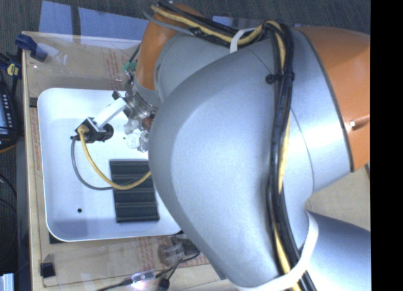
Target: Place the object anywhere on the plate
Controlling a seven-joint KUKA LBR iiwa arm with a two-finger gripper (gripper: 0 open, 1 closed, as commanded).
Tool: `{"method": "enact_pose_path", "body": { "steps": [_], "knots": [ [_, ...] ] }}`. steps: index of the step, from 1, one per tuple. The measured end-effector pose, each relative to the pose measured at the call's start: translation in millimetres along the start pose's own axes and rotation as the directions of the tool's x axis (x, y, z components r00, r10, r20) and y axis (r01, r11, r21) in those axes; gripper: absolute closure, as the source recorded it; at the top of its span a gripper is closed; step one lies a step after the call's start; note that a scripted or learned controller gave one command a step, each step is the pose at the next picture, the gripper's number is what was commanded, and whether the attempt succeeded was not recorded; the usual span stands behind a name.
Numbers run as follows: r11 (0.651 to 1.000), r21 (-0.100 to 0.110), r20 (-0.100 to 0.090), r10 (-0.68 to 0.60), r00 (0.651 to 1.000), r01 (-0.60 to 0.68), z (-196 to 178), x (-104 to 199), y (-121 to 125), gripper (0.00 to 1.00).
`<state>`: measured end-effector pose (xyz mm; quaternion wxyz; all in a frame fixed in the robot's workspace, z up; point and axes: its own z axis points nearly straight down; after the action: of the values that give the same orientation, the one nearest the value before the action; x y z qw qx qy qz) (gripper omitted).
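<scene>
My grey arm [252, 157], with its orange band [340, 82], takes up most of the view and covers everything to the right of the left bin. The left white bin [56, 157] lies below it. My gripper [133, 190] appears as a dark ribbed block over the lower right part of that bin. A yellow and a grey cable [88, 164] loop from a black connector [94, 131] to the gripper. The arm hides what is under the gripper, and I cannot tell whether it holds anything.
A small dark speck [80, 210] lies on the bin floor near the front left. The wooden bench [38, 245] frames the bin. A blue clip [31, 47] sits at its top left, and loose wires [164, 271] run along the bottom edge.
</scene>
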<state>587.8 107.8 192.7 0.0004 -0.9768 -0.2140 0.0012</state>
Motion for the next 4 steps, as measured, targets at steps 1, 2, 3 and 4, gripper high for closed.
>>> {"method": "enact_pose_path", "body": {
  "steps": [1, 2, 3, 4],
  "knots": [
    [0.98, 0.002, 0.001, -0.2, 0.98, 0.2, -6.7, 49.2, 5.0, 1.0],
    [0.943, 0.002, -0.001, -0.333, 0.943, 0.333, -68.9, 67.1, -10.7, 1.0],
    [0.949, 0.005, 0.005, -0.316, 0.949, 0.316, 51.6, 48.8, 28.7, 1.0],
    [0.982, 0.002, -0.006, 0.189, 0.982, -0.189, 98.3, 17.2, -10.6, 1.0]
  ]
}}
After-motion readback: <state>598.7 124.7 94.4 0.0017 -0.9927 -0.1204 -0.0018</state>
